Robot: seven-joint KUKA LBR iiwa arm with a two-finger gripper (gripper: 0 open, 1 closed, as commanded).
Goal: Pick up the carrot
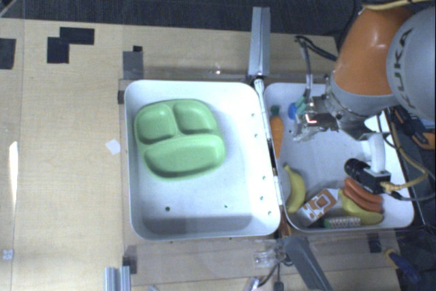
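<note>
The carrot (276,135) is orange and lies lengthwise against the left wall of the right bin (402,218), near its back half. My gripper (306,125) hangs over the back of that bin, a short way to the right of the carrot and apart from it. Nothing shows between the gripper and the carrot. The wrist with its orange band (364,44) covers the bin's back right corner.
A yellow banana (295,189) lies in front of the carrot. At the front of the right bin are a snack packet (320,206), a red sausage (364,195) and another yellow fruit (361,213). A green divided plate (179,138) sits in the left bin (204,218).
</note>
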